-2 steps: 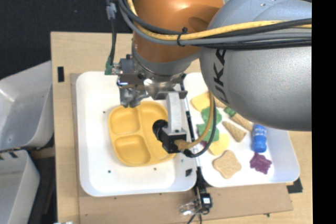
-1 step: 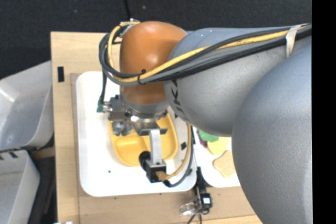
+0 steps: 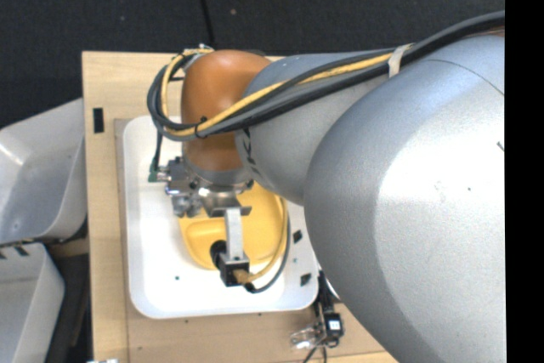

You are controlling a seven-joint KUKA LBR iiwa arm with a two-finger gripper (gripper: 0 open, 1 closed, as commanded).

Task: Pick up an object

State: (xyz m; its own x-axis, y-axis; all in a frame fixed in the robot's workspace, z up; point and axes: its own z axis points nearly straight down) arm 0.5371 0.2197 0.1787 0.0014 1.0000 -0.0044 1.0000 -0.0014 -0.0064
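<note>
A yellow rounded object lies in the middle of the white bin, partly covered by my wrist. My gripper hangs straight down over the object's left part, under the orange band. From above, the wrist hides where the gripper meets the object, so contact cannot be judged.
The grey arm covers the right half of the bin and bench. A second white bin stands to the left across a strip of wooden bench. A small metal clip with a cable lies at the bench's front edge.
</note>
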